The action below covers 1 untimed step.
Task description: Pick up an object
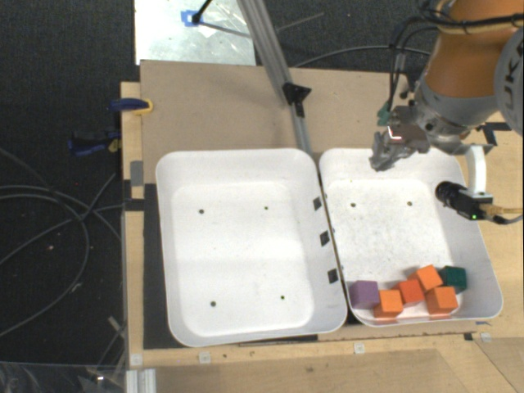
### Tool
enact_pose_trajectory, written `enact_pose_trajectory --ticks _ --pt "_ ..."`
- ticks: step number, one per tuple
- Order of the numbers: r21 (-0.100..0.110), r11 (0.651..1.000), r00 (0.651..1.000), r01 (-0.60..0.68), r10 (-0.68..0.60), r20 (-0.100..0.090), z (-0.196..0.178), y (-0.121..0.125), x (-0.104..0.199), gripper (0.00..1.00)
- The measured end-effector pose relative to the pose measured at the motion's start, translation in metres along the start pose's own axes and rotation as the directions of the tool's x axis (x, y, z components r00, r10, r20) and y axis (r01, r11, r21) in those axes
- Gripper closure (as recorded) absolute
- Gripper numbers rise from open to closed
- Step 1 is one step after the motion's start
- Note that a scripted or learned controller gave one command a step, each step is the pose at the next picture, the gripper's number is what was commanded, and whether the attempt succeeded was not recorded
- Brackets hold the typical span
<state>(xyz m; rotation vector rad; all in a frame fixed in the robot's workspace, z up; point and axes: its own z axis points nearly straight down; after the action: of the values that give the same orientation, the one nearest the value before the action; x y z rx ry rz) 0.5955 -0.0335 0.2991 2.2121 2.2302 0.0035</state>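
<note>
Camera view has your tool (pixel 385 160) hanging over the far edge of the right bin (pixel 385 219), and honestly you can't tell from this angle if it's open or closed. The blocks sit well away from it, bunched in the near corner: purple cube (pixel 364 292), orange cubes (pixel 411 291), green cube (pixel 455 278). Biggest risk, I'd guess: they're packed touching each other and hugging the bin wall, so you might clip the rim or shove them aside. Arm reaches in from the right, wrist angled down.
</note>
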Motion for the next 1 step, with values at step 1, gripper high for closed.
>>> enact_pose_trajectory --ticks 1 --pt "-0.003 1.0 1.0 0.0 0.0 0.001 -0.0111 0.0012 -0.002 1.0"
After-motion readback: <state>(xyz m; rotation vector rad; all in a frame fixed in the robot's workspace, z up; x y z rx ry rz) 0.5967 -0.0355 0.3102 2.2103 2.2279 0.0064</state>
